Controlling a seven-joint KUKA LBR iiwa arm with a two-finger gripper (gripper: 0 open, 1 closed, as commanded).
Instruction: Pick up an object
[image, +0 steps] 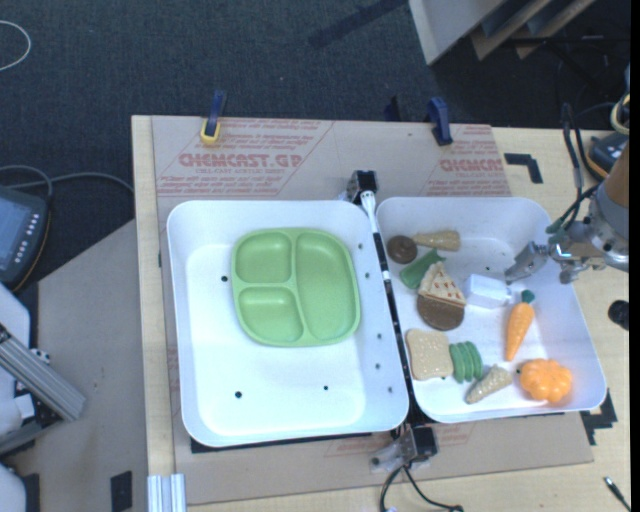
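My gripper (533, 261) reaches in from the right and hangs over the right side of the right bin (575, 310). It is just right of a small white block (489, 292) and above the carrot (518, 328). Nothing shows as held. Toy food lies across the bin: a brown round cookie (402, 249), a waffle cone (437, 240), a cake slice (441, 285), a toast slice (429, 353), a green ridged piece (465, 360) and an orange pumpkin (545, 380).
The left bin (200, 330) holds a green divided plate (296, 286). A black hinge strip (382, 290) runs between the two bins. Clamps (211, 118) sit at the board's back edge. Cables (580, 160) hang by the arm at the right.
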